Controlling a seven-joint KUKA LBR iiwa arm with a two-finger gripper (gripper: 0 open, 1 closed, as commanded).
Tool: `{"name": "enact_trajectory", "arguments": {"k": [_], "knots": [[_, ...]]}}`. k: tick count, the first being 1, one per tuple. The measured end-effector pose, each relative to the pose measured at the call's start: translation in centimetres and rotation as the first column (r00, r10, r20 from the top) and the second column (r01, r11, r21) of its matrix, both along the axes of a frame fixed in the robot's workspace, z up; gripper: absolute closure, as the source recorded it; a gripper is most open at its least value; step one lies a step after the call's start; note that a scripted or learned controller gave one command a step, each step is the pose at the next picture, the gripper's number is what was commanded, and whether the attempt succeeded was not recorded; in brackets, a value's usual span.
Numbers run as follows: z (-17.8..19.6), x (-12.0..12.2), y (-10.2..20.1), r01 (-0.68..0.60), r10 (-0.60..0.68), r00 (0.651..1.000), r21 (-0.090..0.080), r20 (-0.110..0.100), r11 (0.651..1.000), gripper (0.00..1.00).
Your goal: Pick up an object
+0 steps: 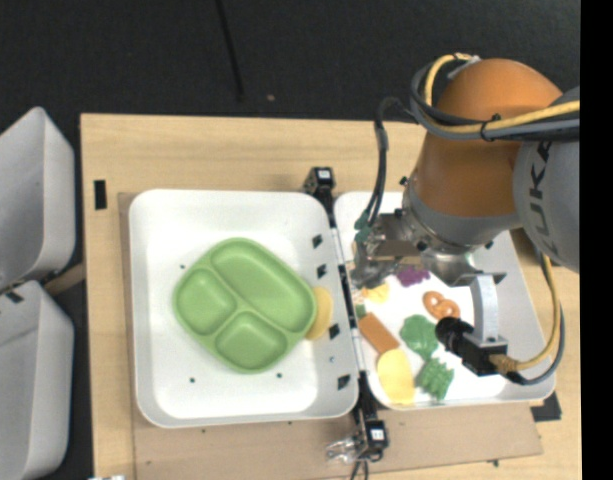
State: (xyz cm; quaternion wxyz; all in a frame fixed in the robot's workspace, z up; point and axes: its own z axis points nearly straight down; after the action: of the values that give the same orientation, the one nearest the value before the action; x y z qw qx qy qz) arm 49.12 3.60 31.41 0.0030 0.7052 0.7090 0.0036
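My gripper hangs low over the left part of the right bin, under the orange wrist band. Several small toy foods lie just below and beside it. A small yellow piece and a purple piece are nearest the gripper. An orange pretzel shape sits to the right. An orange stick, a yellow lemon and two green pieces lie toward the front. The arm hides the bin's back part.
The left bin holds a green divided plate, with a yellow object tucked at its right edge against the wall between the bins. A black fitting on the arm overhangs the right bin's front.
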Motion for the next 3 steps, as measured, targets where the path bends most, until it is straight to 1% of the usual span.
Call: {"name": "enact_trajectory", "arguments": {"k": [1, 2, 3], "knots": [[14.3, 0.0, -1.0, 0.003, -0.003, 1.000, -0.001, 0.007, 1.000, 1.00], [-0.5, -0.2, -7.5, 0.012, -0.012, 1.000, -0.004, -0.023, 1.000, 1.00], [2.4, -0.1, -2.1, -0.001, 0.001, 1.000, -0.001, -0.009, 1.000, 1.00]]}}
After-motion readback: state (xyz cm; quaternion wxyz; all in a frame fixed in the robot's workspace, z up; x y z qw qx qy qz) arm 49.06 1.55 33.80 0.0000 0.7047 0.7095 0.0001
